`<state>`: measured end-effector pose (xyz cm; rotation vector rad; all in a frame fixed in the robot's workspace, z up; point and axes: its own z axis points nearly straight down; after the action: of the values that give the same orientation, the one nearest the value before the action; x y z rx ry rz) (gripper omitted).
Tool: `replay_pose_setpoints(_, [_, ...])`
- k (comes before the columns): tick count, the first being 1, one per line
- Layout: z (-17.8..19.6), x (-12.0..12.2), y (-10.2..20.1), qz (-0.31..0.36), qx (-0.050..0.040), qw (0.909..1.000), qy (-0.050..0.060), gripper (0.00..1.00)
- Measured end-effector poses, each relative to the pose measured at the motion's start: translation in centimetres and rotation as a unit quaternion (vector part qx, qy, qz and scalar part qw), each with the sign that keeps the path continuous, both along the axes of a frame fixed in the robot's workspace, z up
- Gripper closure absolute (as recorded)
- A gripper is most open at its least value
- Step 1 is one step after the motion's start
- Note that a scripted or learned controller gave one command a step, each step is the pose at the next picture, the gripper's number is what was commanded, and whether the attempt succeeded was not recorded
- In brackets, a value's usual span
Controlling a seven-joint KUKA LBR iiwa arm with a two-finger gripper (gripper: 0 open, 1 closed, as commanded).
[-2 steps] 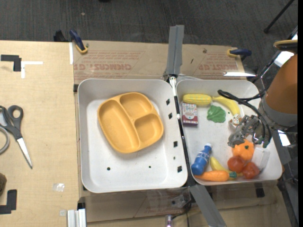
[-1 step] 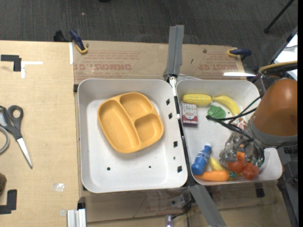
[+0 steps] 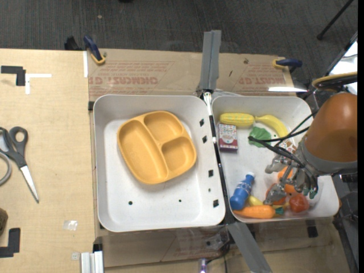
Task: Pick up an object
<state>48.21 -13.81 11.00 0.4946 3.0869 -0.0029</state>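
The hand [image 3: 287,187] is lowered into the right bin [image 3: 267,100] over the toys by the carrot [image 3: 257,211]; its grip cannot be told. Nothing is seen lifted yet.

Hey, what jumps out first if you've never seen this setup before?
The yellow divided plate lying alone in the left bin stands out first. Next, the right bin crowded with toy food: corn, a banana, a carrot, with the gripper low among them.
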Motion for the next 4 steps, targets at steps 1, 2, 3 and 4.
replay_pose_setpoints(1, [-1.4,0.1,-2.2,0.004,0.0003,1.0,-0.001,0.0])
replay_pose_setpoints(2, [-0.7,0.0,-2.1,0.006,0.0009,1.0,0.002,1.0])
replay_pose_setpoints(3, [-0.7,0.0,-2.1,0.006,0.0007,1.0,0.002,0.0])
replay_pose_setpoints(4, [0.2,0.1,-2.2,0.006,0.0001,1.0,0.0,1.0])
